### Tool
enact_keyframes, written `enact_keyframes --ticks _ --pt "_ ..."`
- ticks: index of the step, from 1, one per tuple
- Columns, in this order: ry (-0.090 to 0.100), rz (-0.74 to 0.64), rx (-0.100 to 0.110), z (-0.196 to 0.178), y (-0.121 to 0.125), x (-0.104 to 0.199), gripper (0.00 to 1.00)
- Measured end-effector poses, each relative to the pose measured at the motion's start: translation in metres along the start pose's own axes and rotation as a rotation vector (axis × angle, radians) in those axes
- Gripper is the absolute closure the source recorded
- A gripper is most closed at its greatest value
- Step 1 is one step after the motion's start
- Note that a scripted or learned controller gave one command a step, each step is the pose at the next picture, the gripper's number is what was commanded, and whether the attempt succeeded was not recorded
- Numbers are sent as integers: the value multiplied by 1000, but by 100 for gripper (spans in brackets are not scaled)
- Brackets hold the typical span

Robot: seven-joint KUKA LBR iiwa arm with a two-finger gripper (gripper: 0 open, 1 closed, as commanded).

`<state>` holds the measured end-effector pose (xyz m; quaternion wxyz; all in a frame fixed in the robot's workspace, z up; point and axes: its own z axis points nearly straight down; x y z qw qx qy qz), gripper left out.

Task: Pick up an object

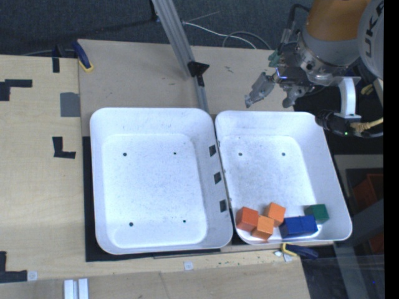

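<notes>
Blocks in right bin, jaws spread above

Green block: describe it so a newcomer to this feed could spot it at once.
Find the right-hand white bin; its blocks cluster along the near edge. The green block is the small dark one at the far right of that cluster, by the bin's right wall. It sits just above and right of the blue block, away from the orange blocks.
</notes>
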<state>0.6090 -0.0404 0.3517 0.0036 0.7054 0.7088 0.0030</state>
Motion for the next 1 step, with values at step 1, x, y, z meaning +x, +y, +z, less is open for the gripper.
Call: enact_keyframes --ticks 1 --pt "-1 2 8 -6 24 -1 0"
